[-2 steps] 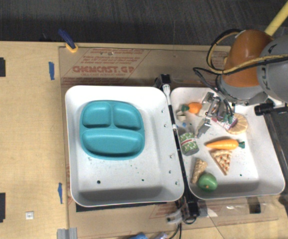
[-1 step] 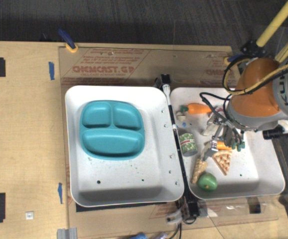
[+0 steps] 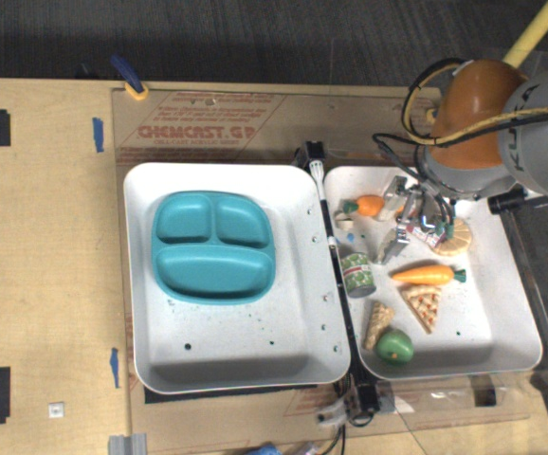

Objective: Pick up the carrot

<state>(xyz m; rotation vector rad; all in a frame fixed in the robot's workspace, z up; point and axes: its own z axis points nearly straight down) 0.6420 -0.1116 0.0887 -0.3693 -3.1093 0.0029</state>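
Hand: hand (image 3: 405,232) open, fingers spread, nothing between them
Carrot: carrot (image 3: 429,275) lies just near-right of it in the right bin (image 3: 511,335)

teal divided plate (image 3: 214,246) in left bin (image 3: 160,349), right bin (image 3: 511,344) holding green can (image 3: 357,275), pizza slice (image 3: 422,306), green apple (image 3: 395,346), tan cone-shaped piece (image 3: 378,321) touching the apple, round cracker-like piece (image 3: 452,239), cardboard-covered surface (image 3: 46,282) with blue tape marks
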